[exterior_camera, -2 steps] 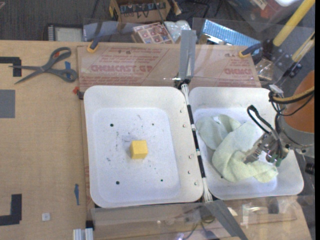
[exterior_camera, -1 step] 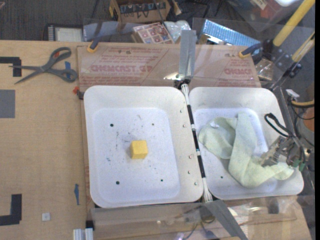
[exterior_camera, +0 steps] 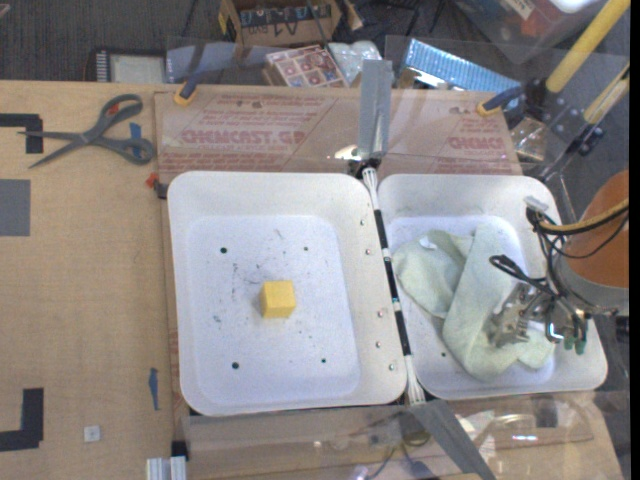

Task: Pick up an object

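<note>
Nothing looks lifted yet: the gripper [exterior_camera: 520,320] sits low on the crumpled pale-green cloth [exterior_camera: 470,288] in the right white bin [exterior_camera: 590,368] near the desk's front-right corner, its jaws' state unclear.

Directly under and around the fingers [exterior_camera: 520,323], a crumpled pale cloth [exterior_camera: 470,293] covers most of the right bin [exterior_camera: 585,373], leaving little bare floor. Far to their left, past the dividing rims, the left bin [exterior_camera: 200,208] lies open, with a yellow block [exterior_camera: 279,299] at its middle.
</note>
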`<move>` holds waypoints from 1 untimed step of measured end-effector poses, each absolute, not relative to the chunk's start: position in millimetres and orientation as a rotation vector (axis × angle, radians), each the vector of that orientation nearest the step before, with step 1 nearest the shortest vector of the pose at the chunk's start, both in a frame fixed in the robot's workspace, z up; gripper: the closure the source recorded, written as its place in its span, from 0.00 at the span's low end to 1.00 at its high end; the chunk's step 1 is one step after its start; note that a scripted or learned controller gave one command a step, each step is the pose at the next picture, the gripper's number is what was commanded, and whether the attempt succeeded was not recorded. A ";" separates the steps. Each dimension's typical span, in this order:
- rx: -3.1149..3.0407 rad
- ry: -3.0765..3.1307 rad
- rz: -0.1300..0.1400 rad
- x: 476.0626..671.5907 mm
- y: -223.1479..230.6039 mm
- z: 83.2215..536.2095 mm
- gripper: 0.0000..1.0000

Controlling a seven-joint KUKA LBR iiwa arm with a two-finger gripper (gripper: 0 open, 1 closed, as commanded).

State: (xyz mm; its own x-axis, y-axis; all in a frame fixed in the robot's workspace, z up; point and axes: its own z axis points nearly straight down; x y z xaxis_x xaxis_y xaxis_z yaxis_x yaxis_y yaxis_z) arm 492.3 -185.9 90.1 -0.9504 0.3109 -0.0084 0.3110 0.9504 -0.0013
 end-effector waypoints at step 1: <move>0.754 3.037 -0.003 509.1 -175.8 90.1 1.00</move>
State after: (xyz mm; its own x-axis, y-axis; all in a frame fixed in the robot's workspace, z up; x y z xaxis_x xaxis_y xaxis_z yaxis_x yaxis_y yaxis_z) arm 509.1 -175.8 90.1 -0.8838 0.4677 -0.0126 0.4677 0.8839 0.0009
